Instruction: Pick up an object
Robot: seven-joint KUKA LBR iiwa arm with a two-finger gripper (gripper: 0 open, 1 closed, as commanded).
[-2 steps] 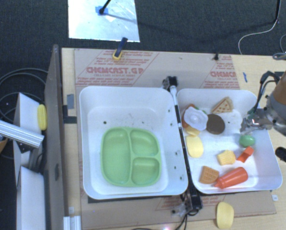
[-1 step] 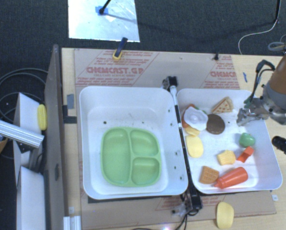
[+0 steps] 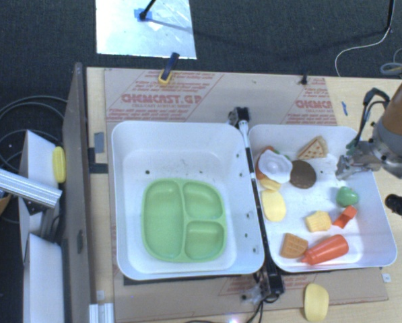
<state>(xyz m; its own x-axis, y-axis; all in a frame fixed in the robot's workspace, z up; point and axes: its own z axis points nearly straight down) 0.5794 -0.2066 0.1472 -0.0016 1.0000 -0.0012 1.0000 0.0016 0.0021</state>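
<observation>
Left bin [image 3: 130, 180]: holds one green divided tray [image 3: 184, 219], three compartments, nothing in them that I can see from here

Right bin [image 3: 382, 237]: toy food scattered across it. Along its left side, a fried egg [image 3: 275, 163] with a yellow slice [image 3: 274, 206] below it. Just right of the egg, a brown disc [image 3: 303, 174], maybe a patty; a toast wedge [image 3: 313, 148] above that. Lower down: a waffle-like square [image 3: 293, 245], a cheese cube [image 3: 318, 221], an orange carrot [image 3: 327, 248]. Toward the right wall, a green round piece [image 3: 347, 196] and a small red-orange piece [image 3: 345, 216] just below it

A yellow piece [image 3: 315, 301] lies outside the bins, on the board at the bottom of the frame

Gripper [image 3: 351, 163], right-centre of frame: low over the upper right of the right bin, just above the green piece. Fingers too small and blurred to read — cannot tell their opening; nothing visibly held

Judgement: approach step, no pick yet. Likely target is the green piece. Next move calls for centring over it, descending, then closing; a rounded shape may roll or squirt out
</observation>
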